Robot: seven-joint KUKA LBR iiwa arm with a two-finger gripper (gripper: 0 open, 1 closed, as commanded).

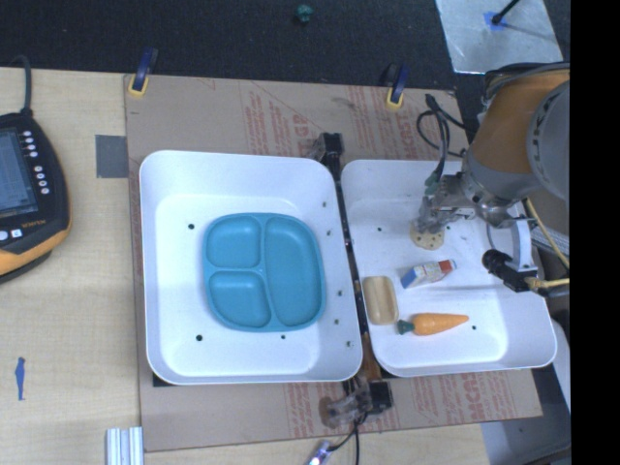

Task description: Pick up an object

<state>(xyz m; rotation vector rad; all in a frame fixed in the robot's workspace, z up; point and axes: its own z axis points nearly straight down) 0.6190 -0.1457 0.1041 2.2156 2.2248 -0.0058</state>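
Nearest me along the bottom of the right bin (523, 349), I see a smooth orange carrot (436, 325) with a green stub end, lying on its side. Just left of it, against the bin's left wall, rests a tan, rounded rectangular block (380, 299) that looks like a slice of bread. A little beyond, a small tube (427, 273) with a red cap and blue-and-white body lies tilted near the middle of the bin.

In the left bin (165, 260), a glossy, shallow white tray, sits a light blue plastic plate (263, 270) divided into three compartments, with rounded corners.

Farther in, the gripper (433, 211) hangs over the upper part of the right bin, directly above a pale, round, biscuit-like disc (426, 233) with small dots. I cannot tell how the claw stands, or whether it touches the disc. The arm (518, 134), grey with an orange band, comes in from the right.
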